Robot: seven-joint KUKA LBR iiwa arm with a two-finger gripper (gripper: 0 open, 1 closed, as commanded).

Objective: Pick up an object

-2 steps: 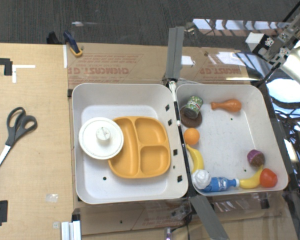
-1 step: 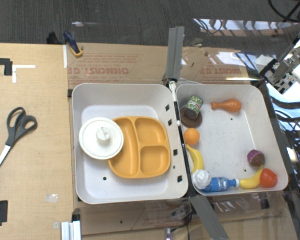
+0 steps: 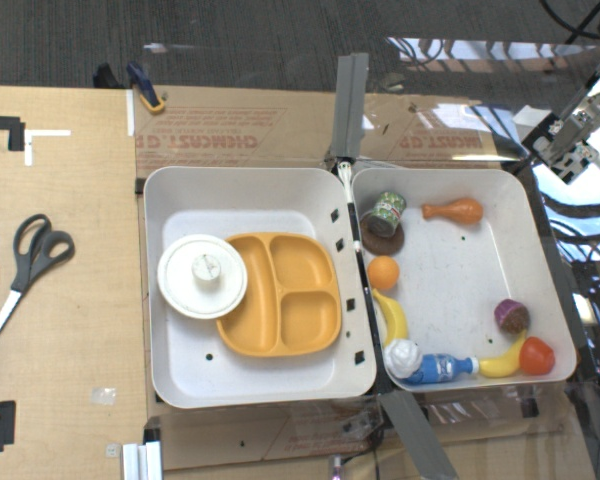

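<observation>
The gripper (image 3: 570,143) sits high at the right, above and outside the far corner of the right bin (image 3: 525,203), well apart from everything inside. Whether it is open or closed cannot be told at this size; nothing shows in its grasp.

The candidates all lie in the right bin. A drumstick (image 3: 454,210) rests alone near the far wall, with a green can (image 3: 387,211) to its left, close to the divider. An orange (image 3: 383,271) and a banana (image 3: 390,315) crowd the left wall. A bottle (image 3: 430,367) lies along the near wall beside a second banana (image 3: 502,363) and a tomato (image 3: 537,355). A purple fruit (image 3: 511,315) sits just above them. The left bin (image 3: 160,368) holds a divided yellow tray (image 3: 285,308) and a white lid (image 3: 202,274).

The step in hand looks like the approach, with no target reached yet. The drumstick seems the best choice: nearest the gripper, with bare floor around it. The gripper should probably come straight down over its narrow shaft, closing across the width. Things pressed against walls or neighbours are riskier, since the gripper may strike the rim or nudge a round fruit away.
</observation>
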